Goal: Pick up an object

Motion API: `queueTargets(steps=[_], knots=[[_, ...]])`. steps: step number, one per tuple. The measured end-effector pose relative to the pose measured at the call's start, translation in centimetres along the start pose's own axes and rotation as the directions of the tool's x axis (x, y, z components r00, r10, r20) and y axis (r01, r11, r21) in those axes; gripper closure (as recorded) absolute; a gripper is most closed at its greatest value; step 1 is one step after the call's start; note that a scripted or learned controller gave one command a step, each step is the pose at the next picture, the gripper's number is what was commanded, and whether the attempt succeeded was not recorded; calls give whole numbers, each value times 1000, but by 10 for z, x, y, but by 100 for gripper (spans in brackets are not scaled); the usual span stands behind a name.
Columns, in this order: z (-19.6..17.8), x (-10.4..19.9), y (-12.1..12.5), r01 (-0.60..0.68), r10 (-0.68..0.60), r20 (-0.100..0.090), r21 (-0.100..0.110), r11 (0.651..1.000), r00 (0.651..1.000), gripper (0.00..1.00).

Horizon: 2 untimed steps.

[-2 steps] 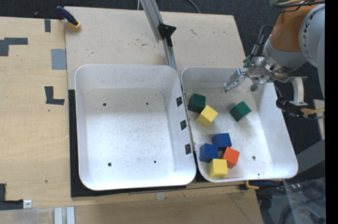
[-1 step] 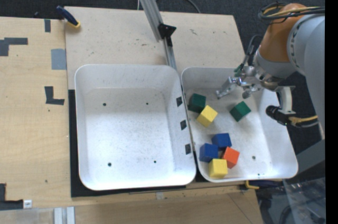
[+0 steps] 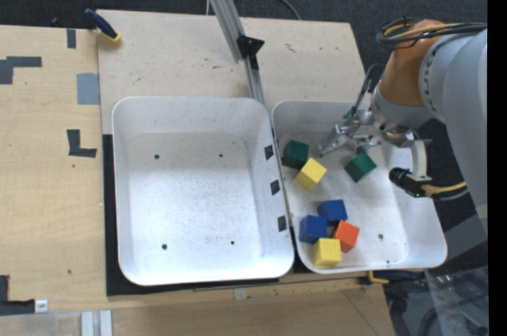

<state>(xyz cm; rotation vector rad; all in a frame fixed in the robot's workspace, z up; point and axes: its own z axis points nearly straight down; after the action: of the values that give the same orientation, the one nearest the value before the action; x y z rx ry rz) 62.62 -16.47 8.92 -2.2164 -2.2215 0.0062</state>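
Crowding the right bin (image 3: 420, 247), 7 cubes lie below the hand (image 3: 346, 138), its grip unreadable.

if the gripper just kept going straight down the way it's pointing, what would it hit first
Probably the bare floor of the right bin, between the two green blocks. The gripper points down and a little left; the nearer green block sits just to its right. Depth is hard to judge from this slanted view.

Seven small blocks lie in the right bin (image 3: 428, 247): two green, two yellow, two blue, one orange.
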Motion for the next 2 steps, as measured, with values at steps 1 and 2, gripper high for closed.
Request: queueTargets(steps=[1,2], knots=[[-12,0,1,2,-2,1,-3,1000,1000,100],[-76,2,-1,-1,1,1,-10,1000,1000,100]])
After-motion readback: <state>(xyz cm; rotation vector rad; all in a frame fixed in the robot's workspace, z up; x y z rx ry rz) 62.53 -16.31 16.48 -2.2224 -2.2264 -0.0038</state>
